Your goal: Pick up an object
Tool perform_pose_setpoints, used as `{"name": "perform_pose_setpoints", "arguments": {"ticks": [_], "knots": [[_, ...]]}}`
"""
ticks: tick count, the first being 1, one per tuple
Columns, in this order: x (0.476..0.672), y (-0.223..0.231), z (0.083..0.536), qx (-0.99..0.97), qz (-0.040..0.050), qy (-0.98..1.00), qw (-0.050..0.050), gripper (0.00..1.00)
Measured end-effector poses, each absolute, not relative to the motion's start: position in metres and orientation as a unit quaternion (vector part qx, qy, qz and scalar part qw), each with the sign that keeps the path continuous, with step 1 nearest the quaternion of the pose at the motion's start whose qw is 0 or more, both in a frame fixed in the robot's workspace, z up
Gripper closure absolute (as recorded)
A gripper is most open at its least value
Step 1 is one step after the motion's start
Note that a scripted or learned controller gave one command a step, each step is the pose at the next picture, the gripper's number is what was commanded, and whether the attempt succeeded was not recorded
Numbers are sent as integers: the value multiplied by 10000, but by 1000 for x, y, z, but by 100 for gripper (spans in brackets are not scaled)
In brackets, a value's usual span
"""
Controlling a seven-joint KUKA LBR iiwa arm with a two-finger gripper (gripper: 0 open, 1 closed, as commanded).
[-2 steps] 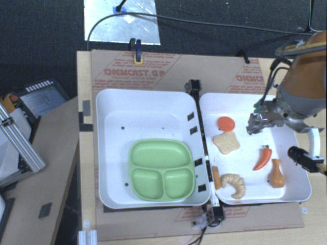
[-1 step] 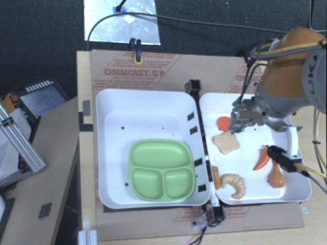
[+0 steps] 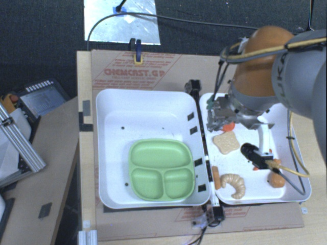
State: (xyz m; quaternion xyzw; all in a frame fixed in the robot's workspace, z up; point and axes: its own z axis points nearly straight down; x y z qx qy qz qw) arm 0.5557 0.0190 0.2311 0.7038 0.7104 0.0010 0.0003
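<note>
Grey arm hides much of the right bin; claw state unclear.

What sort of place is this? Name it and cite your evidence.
Probably a robotics lab test bench: a robot arm reaches over two white bins, toy food like a croissant lies inside, and cables run across the floor.

Bench: brown board under both bins.
Left bin: white, lies on the bench.
Right bin: white, touching the left bin's side.
</note>
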Motion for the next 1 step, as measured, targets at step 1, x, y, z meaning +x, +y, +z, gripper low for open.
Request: {"name": "perform_pose_setpoints", "arguments": {"ticks": [1], "knots": [[558, 78, 236, 7035, 16, 7107, 0, 100]]}}
